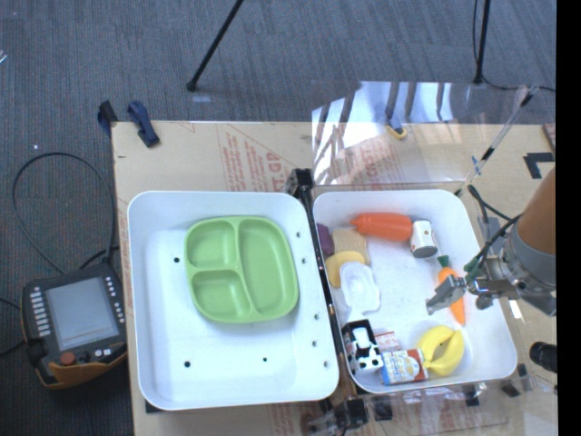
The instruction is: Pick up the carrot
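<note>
As the grey two-finger gripper (460, 291) hovers with fingers spread, the small orange toy carrot (455, 299) lies directly beneath, in the right shallow white bin (399, 197). Its long axis runs roughly top to bottom (green top farthest from the camera).

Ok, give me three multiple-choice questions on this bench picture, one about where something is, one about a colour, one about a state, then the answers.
1. Which bin holds the green plate? A left B right C neither
2. What colour is the fruit beside the small carton? A red B yellow C purple
3. How does the small can lie? A upright B on its side C crushed flat

A: the plate sits in the left bin.
B: the banana is yellow.
B: the can lies on its side near the big carrot.
</note>
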